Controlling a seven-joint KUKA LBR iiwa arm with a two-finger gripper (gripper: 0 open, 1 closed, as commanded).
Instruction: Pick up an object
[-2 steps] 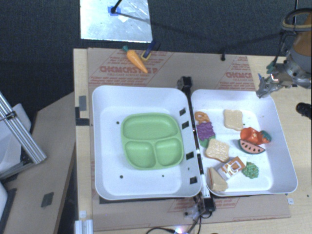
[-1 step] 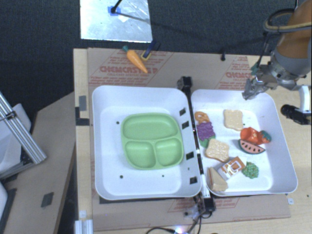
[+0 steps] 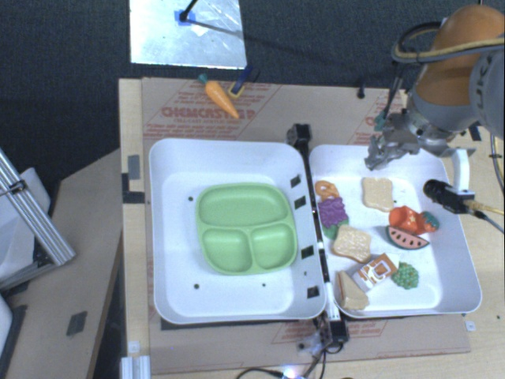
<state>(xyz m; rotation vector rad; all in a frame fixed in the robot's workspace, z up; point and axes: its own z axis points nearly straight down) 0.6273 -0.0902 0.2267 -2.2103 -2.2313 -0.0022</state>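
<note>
Toast (image 3: 352, 292) and watermelon (image 3: 407, 238) fill right bin (image 3: 458, 290).

Brown cardboard sheet (image 3: 260, 101) under the bins: red print "CHEMCAST", upper centre of frame, partly covered by an orange toy carrot (image 3: 220, 99). More red print at upper right and bottom edge, unreadable

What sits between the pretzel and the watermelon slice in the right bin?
Camera view: a tan toast-shaped bread slice lies between the brown pretzel and red watermelon slice.
</note>
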